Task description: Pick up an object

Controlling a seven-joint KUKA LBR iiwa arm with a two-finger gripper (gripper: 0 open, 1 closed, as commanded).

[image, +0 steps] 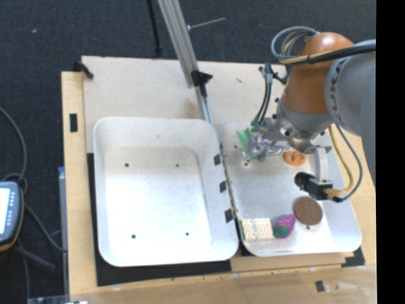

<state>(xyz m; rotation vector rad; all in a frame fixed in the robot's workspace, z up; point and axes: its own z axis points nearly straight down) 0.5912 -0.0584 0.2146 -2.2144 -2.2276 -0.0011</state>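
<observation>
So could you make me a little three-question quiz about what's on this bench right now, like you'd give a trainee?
1. True or false: the gripper is over the left bin.
2. Which lies nearest the front edge of the right bin?
A. the orange object
B. the checkered block
C. the green object
3. Fill in: the brown disc lies to the ____ of the purple and green object, as the camera sees it.

Key
1. False: it is over the back of the right bin.
2. B
3. Right
</observation>
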